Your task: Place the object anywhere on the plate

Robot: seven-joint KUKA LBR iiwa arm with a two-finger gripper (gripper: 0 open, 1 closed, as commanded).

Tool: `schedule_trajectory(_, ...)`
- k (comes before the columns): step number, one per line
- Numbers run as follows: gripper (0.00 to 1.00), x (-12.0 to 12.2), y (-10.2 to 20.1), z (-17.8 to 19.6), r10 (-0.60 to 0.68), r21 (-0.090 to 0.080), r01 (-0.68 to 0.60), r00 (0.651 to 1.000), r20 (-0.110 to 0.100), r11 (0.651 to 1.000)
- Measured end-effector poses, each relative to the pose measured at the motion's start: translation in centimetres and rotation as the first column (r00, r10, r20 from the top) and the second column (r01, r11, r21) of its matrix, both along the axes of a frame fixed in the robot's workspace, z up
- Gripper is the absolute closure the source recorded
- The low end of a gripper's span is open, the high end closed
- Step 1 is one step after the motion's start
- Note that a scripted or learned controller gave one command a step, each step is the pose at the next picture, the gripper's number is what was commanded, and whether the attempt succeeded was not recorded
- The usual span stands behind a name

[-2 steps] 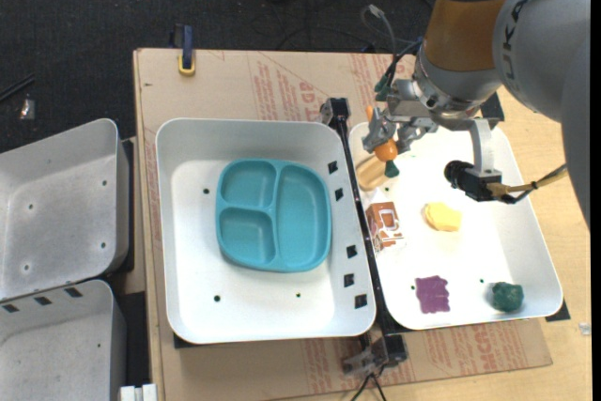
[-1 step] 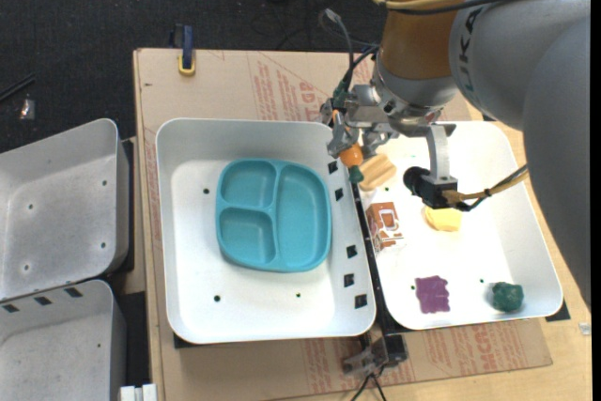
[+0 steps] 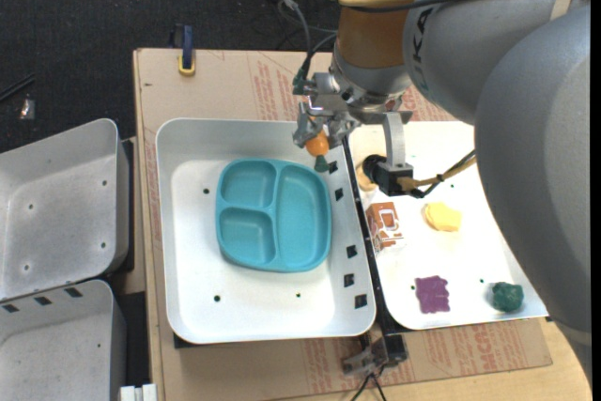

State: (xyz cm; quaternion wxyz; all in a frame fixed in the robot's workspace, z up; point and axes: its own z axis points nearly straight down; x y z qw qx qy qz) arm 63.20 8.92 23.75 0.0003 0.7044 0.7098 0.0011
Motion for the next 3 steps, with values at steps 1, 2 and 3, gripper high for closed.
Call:
schedule_trajectory(1,1.00,-0.5,6.1,-0.6,0.001,0.000,-0.001,1.000,-0.001,1.000)
schedule_trajectory(2,1.00,0.8,7.2,-1.5,-0.004,-0.002,0.004,1.000,0.000,1.000)
schedule_trajectory(3,0.00,0.8,7.1,-1.4,-0.005,-0.002,0.005,1.000,-0.001,1.000)
